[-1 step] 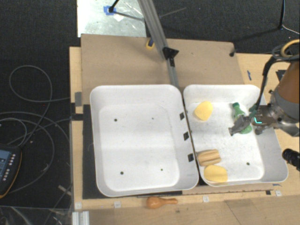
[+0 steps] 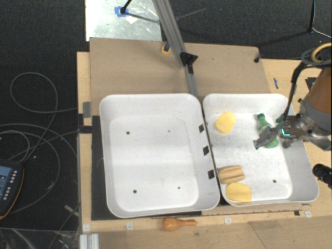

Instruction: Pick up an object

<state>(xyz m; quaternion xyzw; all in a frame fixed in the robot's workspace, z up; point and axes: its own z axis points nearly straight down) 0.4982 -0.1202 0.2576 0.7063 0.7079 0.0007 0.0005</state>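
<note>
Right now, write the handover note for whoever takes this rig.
Gripper: low in the right bin, at the green object; whether it grips cannot be told.
Right bin also holds a yellow round piece near the top left, a tan roll and a yellow piece near the front left.
Left bin sits beside it. An orange object lies on the bench in front of the bins.
Done: arm brought down to the green object.
Left: confirm a grasp and lift.

Left bin (image 2: 150, 154) floor open; right bin (image 2: 298, 191) crowded: yellow pieces (image 2: 225, 122), bread roll (image 2: 231, 173), green object (image 2: 263, 122).
</note>
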